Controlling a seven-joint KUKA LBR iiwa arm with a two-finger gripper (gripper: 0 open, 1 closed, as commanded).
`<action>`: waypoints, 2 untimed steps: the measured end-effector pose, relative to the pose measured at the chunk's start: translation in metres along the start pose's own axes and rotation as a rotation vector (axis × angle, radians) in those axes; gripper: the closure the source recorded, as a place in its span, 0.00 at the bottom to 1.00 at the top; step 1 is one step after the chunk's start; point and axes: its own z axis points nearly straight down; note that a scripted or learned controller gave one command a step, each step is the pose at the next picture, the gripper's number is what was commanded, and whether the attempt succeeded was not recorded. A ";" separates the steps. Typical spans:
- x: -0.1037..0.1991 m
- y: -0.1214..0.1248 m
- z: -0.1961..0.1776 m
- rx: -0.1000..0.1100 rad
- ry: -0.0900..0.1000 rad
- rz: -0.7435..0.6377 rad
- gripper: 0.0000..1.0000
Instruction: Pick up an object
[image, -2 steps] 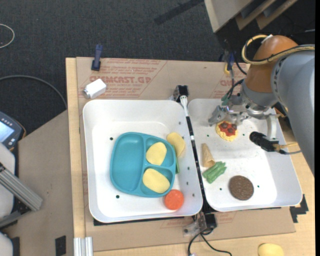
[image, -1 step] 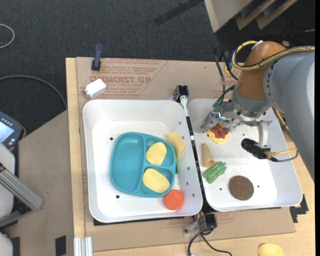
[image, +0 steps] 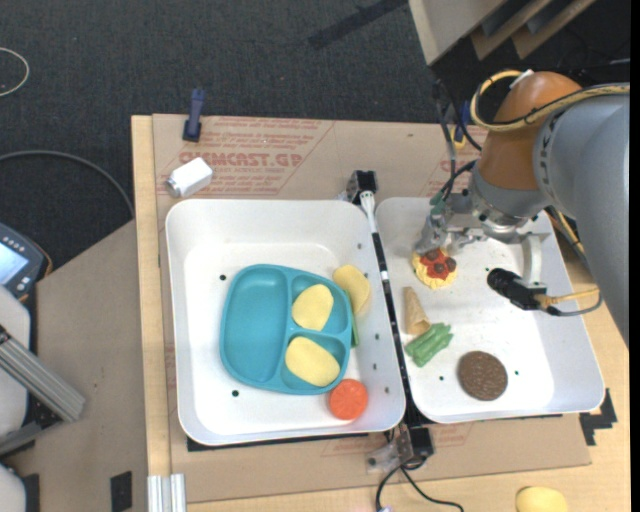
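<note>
The likeliest pick, as I read it, is the yellow-and-red toy food piece (image: 436, 270), lying near the back left of the right bin (image: 560, 395), just under the gripper (image: 438, 246); whether the gripper is spread or pressed together I cannot tell from this slant. I judge the piece light, stiff moulded plastic, smooth and a bit slippery, not fragile; it looks low and roundish with a bumpy red top, so I would take it across its yellow rim, straight down.

In front of it lies a tan cone-shaped piece (image: 414, 310), then a green ridged pod (image: 428, 344) touching or nearly touching the cone's wide end; a flat brown disc (image: 483, 375), matt and speckled, sits apart nearer the front.

The left bin (image: 190, 300) holds a glossy teal divided plate (image: 255, 325) with two smooth yellow lumps (image: 312, 306) in its compartments; a third yellow piece (image: 353, 286) rests just beside the plate; an orange ball (image: 349, 399) lies at its front corner. Both bins stand on a cardboard-topped table (image: 260, 160).
</note>
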 end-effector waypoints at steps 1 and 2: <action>0.000 0.000 -0.010 -0.002 -0.001 -0.001 1.00; -0.067 -0.009 -0.109 0.001 -0.006 0.009 1.00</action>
